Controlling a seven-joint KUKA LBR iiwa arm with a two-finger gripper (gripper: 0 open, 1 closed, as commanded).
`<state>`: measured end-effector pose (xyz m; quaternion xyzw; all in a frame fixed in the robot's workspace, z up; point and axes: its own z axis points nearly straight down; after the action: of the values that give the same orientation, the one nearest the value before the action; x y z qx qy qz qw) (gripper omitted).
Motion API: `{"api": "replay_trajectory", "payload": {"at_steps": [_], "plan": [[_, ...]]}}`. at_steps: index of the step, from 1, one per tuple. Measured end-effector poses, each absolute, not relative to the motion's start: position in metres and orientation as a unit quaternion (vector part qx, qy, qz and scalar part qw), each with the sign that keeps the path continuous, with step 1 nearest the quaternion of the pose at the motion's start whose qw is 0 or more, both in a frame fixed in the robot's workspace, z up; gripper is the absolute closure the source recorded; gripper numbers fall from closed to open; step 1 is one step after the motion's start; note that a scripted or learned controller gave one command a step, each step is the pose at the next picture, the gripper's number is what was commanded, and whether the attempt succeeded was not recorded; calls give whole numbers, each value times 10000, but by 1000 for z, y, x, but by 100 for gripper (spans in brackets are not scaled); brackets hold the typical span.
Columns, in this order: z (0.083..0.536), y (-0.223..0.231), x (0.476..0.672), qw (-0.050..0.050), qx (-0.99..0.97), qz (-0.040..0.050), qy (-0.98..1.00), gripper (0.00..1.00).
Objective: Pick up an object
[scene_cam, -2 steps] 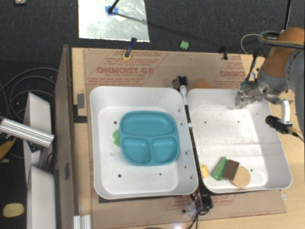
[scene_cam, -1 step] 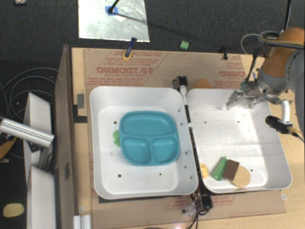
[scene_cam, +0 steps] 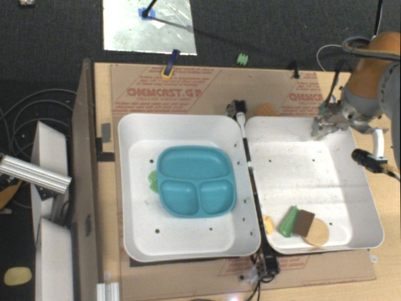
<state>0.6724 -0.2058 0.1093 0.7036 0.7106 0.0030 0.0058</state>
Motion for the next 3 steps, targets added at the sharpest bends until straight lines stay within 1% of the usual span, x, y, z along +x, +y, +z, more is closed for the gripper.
{"api": "replay_trajectory", "payload": {"at_steps": [1, 2, 3], "plan": [[109, -206, 672, 57, 7032, 26, 7109, 0], [84, -146, 669, 0, 7041, 7, 7101, 0], [97, -150, 671, 24, 7047, 22, 7095, 100]]}}
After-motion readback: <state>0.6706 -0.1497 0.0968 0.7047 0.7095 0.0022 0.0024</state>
